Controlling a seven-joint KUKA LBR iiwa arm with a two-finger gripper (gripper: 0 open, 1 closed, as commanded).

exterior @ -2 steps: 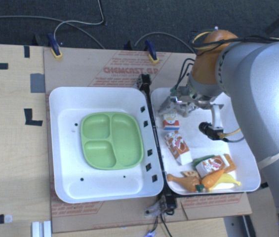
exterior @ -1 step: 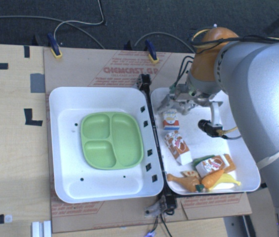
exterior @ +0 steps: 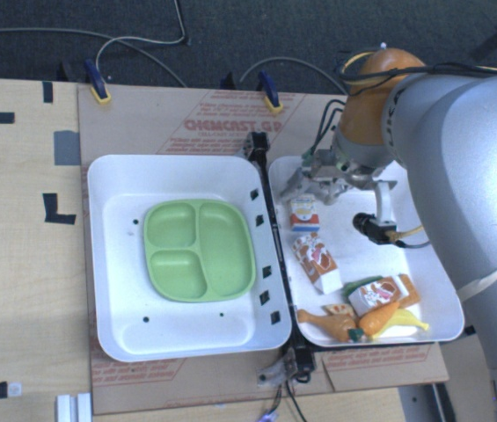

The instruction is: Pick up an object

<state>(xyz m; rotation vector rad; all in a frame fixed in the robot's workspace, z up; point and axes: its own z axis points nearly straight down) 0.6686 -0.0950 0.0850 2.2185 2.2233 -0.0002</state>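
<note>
Camera view from above the tabletop [exterior: 19, 236]: the grey arm's hand [exterior: 323, 183] hangs low over the far end of the right bin [exterior: 424, 262], just above a small white carton [exterior: 303, 213] with a red-and-orange label. Whether the hand is open or closed cannot be told. The carton lies close to the bin's left wall, its long axis running roughly toward the near edge. Just nearer sits a second packet [exterior: 316, 261], red and white, angled down and to the right. A carrot [exterior: 389, 313], a banana [exterior: 404, 325], a red-labelled box [exterior: 373, 294] and a brown toy [exterior: 329, 321] crowd the near end, leaving bare floor mid-bin. The left bin [exterior: 116, 323] holds a green divided plate [exterior: 200, 249].
</note>
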